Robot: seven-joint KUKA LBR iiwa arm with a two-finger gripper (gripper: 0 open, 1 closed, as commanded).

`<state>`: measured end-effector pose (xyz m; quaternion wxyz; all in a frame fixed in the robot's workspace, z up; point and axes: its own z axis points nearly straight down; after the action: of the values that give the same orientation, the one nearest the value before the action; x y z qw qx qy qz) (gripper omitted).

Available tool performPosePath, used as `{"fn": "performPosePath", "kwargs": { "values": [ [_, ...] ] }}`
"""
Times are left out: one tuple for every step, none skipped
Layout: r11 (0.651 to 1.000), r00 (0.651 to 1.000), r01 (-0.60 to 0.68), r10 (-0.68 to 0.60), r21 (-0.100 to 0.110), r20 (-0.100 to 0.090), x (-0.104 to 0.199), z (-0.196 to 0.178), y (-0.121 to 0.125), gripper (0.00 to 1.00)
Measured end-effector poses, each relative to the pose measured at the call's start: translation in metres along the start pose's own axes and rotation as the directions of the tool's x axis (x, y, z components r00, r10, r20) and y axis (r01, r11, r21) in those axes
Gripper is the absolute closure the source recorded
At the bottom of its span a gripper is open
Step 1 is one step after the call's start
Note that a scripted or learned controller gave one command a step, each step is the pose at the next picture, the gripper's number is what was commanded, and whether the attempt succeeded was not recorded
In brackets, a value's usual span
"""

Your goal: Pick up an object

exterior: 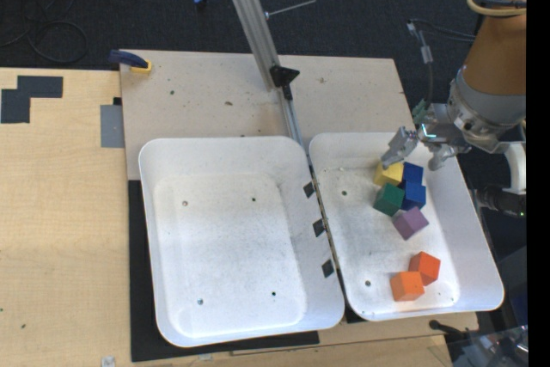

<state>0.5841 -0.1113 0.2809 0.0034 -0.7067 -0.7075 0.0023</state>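
left bin point(172, 185) bare of blocks | right bin point(464, 288) holds the blocks: green block point(388, 200), yellow block point(389, 174), blue block point(414, 184) touching in a cluster, purple block point(410, 222) just beside, two orange blocks point(416, 275) apart nearer front | gripper point(423, 152) fingers spread, pinching nothing, over cluster | blocks look light, stiff, smooth: take by flat opposite faces; purple least crowded

This is a robotics lab. An industrial arm point(494, 56) with an orange band reaches in from the right of the frame over a plywood bench point(258, 94) bearing two white bins point(163, 159). An aluminium rail point(249, 9) with a checkered marker at its tip slants up from the bench at top centre. Loose cables point(34, 39) lie on dark carpet at upper left. Coloured test blocks point(404, 193) lie in the right bin.
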Motion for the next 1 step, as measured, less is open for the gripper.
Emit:
{"fn": "performPosePath", "kwargs": {
  "values": [
    [1.0,1.0,-0.001,0.001,-0.005,0.001,-0.0011,-0.0026,0.0005,0.0]
  ]
}}
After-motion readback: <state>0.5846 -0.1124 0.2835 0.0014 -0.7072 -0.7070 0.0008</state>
